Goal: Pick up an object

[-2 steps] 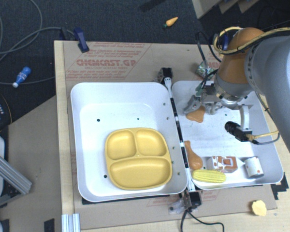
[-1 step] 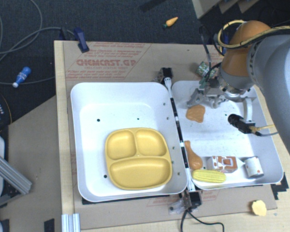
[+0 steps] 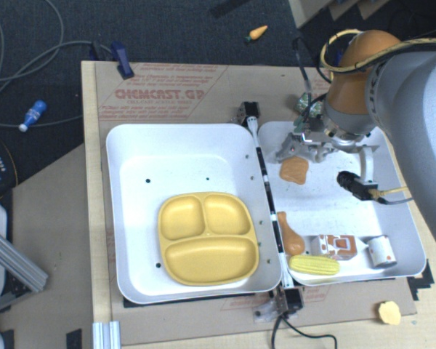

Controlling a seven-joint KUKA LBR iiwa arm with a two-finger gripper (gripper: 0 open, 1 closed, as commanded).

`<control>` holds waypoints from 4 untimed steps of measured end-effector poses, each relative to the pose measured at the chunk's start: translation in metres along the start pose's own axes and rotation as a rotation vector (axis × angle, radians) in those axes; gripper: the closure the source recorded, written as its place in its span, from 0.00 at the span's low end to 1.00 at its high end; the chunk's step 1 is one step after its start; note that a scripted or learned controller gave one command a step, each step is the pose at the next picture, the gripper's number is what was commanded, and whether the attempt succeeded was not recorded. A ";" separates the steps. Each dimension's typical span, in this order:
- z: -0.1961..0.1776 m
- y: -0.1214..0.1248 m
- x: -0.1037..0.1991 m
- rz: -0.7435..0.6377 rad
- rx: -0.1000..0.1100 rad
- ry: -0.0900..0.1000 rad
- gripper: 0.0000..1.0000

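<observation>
My gripper (image 3: 321,164) hangs low over the back of the right bin (image 3: 403,227), open, with nothing between its fingers. A tan bread-like piece (image 3: 294,170) lies just beside its left finger (image 3: 286,152), at the bin's back left. Along the front of the same bin lie an orange-brown drumstick (image 3: 291,236), a yellow corn cob (image 3: 314,265), a brown and white packet (image 3: 339,246) and a small silver can (image 3: 381,251). A yellow divided plate (image 3: 207,237) rests in the left bin (image 3: 131,166).
The grey arm with its orange band (image 3: 360,67) fills the upper right. A black divider (image 3: 265,187) runs between the bins. A small yellow item (image 3: 389,312) lies on the bench at front right, and a blue clip (image 3: 121,59) at back left.
</observation>
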State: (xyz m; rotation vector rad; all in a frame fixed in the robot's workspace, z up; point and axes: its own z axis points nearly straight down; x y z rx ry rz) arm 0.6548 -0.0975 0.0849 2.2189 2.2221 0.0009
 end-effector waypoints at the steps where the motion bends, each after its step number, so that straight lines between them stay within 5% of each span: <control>1: 0.000 -0.011 0.003 0.002 0.004 0.000 0.00; 4: 0.000 -0.012 -0.004 0.001 0.000 -0.001 0.00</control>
